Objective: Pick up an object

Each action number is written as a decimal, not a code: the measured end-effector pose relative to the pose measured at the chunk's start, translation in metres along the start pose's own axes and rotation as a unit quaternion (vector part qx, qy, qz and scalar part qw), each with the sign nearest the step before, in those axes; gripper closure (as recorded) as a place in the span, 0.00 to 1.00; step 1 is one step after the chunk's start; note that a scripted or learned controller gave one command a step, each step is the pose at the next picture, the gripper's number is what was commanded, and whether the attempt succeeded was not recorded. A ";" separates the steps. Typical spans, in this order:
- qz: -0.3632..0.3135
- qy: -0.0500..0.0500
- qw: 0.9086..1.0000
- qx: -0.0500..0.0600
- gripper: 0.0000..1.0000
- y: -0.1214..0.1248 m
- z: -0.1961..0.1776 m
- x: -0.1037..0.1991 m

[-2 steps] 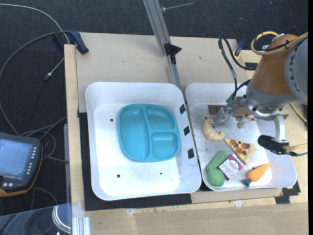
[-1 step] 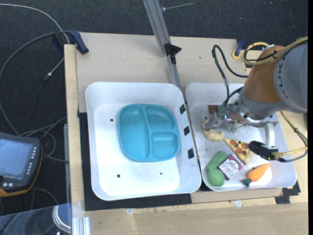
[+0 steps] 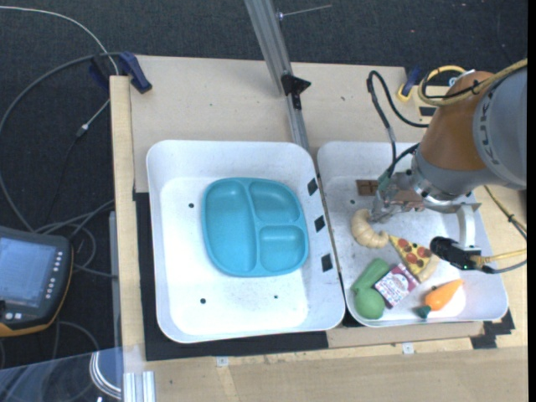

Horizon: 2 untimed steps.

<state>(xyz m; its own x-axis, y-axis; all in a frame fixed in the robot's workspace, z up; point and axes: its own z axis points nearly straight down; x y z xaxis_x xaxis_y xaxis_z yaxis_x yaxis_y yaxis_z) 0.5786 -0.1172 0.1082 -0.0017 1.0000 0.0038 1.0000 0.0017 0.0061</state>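
My gripper hangs low over the right bin, in its upper middle. Just below it, touching or nearly touching it, lies a tan croissant. To the right of the croissant rests a pizza slice. Toward the bin's front are a green pear-shaped toy, a small pink packet and an orange carrot. A small brown block sits just left of the gripper. Nothing shows between the gripper and any of these.
The left bin holds a blue divided plate. A metal pole slants down to the gap between the bins. My arm's grey and orange body covers the right bin's upper right corner.
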 end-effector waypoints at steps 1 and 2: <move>0.000 -0.002 1.000 0.002 1.00 -0.002 -0.043 -0.003; 0.000 -0.003 1.000 -0.001 1.00 -0.005 -0.106 -0.007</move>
<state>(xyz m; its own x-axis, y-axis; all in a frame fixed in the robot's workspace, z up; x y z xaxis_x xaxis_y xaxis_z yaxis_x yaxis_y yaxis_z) 0.5733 -0.1250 0.2136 -0.0008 1.0000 -0.0017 1.0000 0.0008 0.0076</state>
